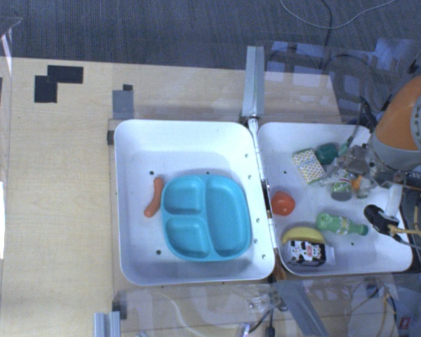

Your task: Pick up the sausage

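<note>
Left bin [126, 258]: sausage [154, 197] beside plate [205, 216] (pincer [351, 170] state unclear).

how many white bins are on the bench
2. The left bin holds a blue divided plate with the sausage beside it. The right bin holds the small items, including a banana.
</note>
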`<state>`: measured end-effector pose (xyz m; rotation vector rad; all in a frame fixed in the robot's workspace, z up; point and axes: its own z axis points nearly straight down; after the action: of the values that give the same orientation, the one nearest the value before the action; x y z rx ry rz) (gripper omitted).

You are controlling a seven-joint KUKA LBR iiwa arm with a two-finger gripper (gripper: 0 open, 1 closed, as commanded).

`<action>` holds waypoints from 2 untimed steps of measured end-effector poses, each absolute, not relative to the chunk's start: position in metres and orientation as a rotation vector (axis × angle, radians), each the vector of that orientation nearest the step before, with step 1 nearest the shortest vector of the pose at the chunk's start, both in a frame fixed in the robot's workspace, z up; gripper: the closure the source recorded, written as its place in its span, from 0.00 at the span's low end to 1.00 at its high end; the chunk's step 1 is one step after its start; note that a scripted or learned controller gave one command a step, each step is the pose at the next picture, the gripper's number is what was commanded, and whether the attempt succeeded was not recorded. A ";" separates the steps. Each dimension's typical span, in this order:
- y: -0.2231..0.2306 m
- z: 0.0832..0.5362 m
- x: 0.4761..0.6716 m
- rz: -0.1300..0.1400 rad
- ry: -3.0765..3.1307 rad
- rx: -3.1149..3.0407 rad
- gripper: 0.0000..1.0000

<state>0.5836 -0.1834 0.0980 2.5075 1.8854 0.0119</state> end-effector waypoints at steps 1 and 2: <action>-0.086 0.089 0.570 0.017 1.484 2.764 0.00; -0.111 0.101 0.556 0.003 0.798 3.037 0.00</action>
<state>0.5561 -0.1113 0.1011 3.0375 0.7981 0.0031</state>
